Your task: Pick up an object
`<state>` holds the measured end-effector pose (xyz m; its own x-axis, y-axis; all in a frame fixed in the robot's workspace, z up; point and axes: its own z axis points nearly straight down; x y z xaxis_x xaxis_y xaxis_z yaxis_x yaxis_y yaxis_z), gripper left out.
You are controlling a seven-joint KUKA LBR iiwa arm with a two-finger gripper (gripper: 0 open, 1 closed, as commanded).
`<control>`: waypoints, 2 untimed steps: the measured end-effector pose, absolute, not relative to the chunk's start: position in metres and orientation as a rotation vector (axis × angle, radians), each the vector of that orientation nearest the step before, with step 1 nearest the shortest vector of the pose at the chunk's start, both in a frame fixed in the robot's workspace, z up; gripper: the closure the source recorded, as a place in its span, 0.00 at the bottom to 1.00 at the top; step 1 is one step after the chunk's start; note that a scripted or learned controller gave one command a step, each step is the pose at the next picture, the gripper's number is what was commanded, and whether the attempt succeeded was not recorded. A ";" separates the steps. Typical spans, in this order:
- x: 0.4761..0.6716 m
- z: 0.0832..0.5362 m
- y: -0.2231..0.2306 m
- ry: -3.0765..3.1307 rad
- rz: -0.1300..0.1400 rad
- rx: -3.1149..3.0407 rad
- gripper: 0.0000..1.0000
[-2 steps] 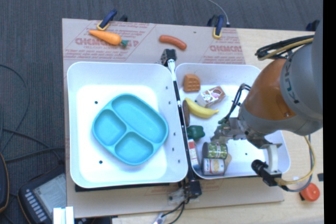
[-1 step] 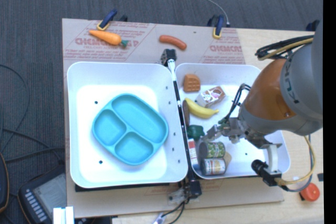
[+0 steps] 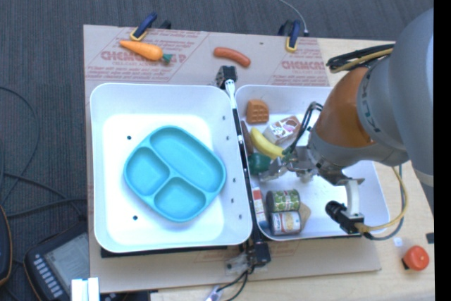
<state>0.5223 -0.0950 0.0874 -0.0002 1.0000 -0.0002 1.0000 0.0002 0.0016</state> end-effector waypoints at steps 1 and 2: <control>0.524 0.098 -0.096 2.217 0.005 2.217 1.00; 0.523 0.098 -0.096 2.217 0.004 2.218 0.00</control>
<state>0.5234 -0.0956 0.0981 0.0004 1.0000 -0.0024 1.0000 -0.0004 0.0061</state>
